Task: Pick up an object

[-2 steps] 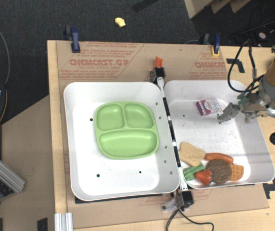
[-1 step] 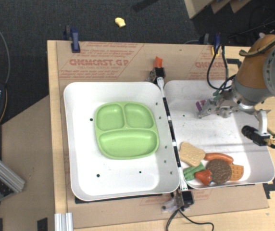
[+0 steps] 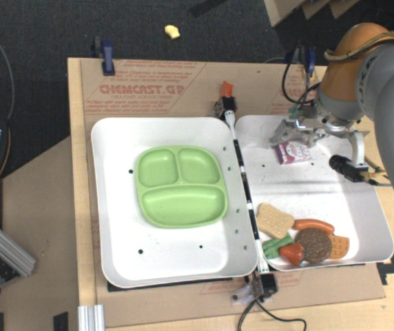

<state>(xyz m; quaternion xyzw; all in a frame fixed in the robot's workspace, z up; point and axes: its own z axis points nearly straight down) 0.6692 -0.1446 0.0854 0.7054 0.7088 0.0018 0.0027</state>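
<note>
My gripper (image 3: 297, 135) hangs low over the far part of the right bin (image 3: 362, 205), with the grey arm and its orange band reaching in from the right. Directly beneath it, and slightly nearer the camera, lies a small purple and white packet (image 3: 293, 152) on the bin floor. The gripper's body hides the packet's upper edge, so I cannot say whether the two touch. Toy foods are piled in the near corner of the same bin: a tan cracker (image 3: 274, 219), a sausage (image 3: 313, 225), a brown patty (image 3: 315, 244), a waffle piece (image 3: 339, 247), a green piece (image 3: 277, 245) and a red piece (image 3: 292, 254).
The left bin (image 3: 114, 240) holds a green divided plate (image 3: 180, 186) at its middle. A raised divider (image 3: 242, 178) runs between the two bins. The bins sit on a cardboard sheet (image 3: 142, 87) with clamps at its far edge.
</note>
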